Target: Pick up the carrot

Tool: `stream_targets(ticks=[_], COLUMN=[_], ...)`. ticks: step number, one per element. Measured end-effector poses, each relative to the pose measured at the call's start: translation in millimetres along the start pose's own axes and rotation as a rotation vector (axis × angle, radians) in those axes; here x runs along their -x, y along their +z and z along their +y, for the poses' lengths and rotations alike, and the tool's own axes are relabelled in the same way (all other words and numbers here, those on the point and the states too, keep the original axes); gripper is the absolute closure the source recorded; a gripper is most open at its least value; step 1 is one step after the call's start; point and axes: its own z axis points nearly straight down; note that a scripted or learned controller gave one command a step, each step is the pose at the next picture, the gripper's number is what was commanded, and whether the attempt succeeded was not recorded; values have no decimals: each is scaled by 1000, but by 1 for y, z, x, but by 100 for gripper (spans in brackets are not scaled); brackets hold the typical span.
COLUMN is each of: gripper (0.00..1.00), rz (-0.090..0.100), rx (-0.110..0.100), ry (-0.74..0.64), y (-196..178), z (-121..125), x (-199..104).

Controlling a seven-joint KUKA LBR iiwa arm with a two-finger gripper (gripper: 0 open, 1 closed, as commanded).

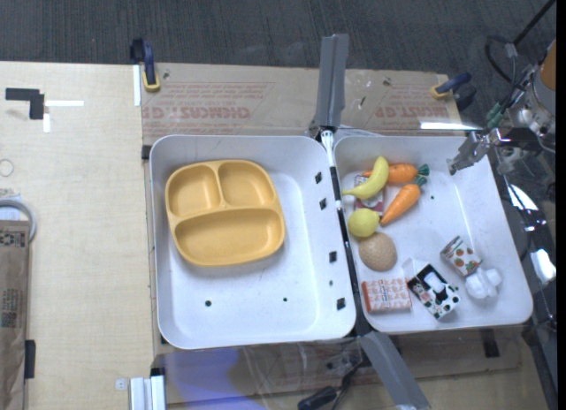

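The gripper (462, 163) hangs over the right bin's (495, 223) far right edge, its state indiscernible; the carrot (401, 202) lies well left, beside the banana (371, 179).

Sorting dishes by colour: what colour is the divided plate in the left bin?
Yellow-orange divided plate, camera view.

A banana (372, 178) lies across one carrot (402, 172), hiding its left end in the right bin (495, 223). The arm (539, 108) is cut off by the right edge. Print on the small cartons (435, 292) is too fine to read.
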Motion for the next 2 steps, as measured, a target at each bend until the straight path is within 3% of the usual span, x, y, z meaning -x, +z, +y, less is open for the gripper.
stream_targets(ticks=[1, 2], gripper=[0, 0], rz=[0, -6], rx=[1, 9], ry=[-317, -412], y=[93, 157], z=[19, 59], x=[-38, -52])
